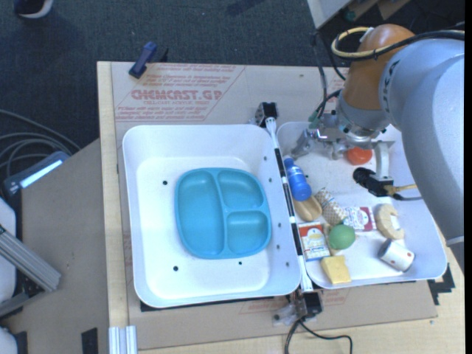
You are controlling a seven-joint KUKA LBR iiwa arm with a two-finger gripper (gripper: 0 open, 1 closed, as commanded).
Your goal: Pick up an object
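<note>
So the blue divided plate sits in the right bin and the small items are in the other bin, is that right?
Not quite. The camera view shows the blue divided plate in the left bin; the small items, like the green ball, lie in the other bin.

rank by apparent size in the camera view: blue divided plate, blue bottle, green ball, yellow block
1. blue divided plate, by far the largest
2. blue bottle
3. green ball and yellow block: these look about alike, so no ranking between them

Two white bins (140, 220), one blue tray (221, 212)
</note>
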